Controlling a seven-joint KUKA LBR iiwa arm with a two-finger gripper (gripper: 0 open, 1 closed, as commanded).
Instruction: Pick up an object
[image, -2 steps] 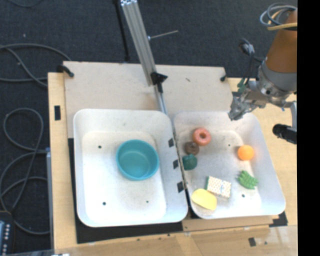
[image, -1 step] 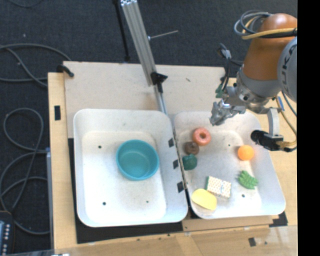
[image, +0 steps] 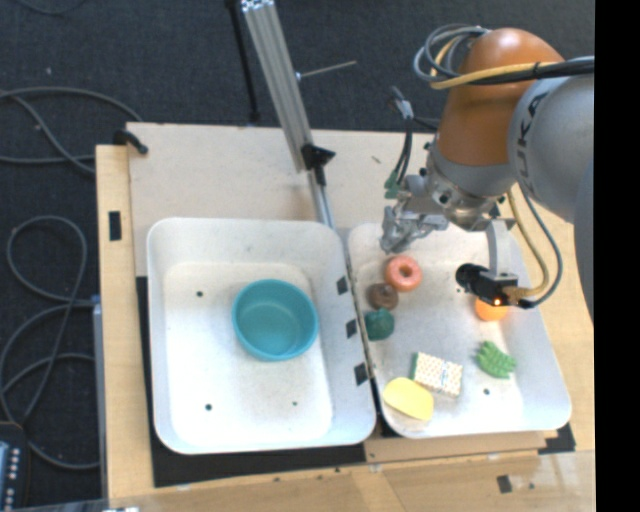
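While I am watching from above, the bench (image: 230, 170) is showing as a pale board on a dark carpeted floor (image: 120, 60) where loose cables (image: 40, 250) are lying. Two white bins are sitting side by side on it. The left bin (image: 190, 400) is carrying a teal bowl (image: 275, 319) near its middle, leaving bare floor along all four edges. The right bin (image: 535, 385) is holding a pink ring (image: 403, 273), a brown piece (image: 382, 295) and a dark green piece (image: 379, 323) along its left edge, a yellow piece (image: 408, 399) and a patterned block (image: 438, 374) near its front edge, a green leafy piece (image: 495, 359) and an orange piece (image: 490, 307) toward its right edge. The gripper (image: 398, 238) is hanging over the right bin's far left corner, just beyond the pink ring; I cannot tell how its jaws are standing, and I am seeing nothing in them. A slanted metal rail (image: 285, 90) is crossing the bench's far edge.
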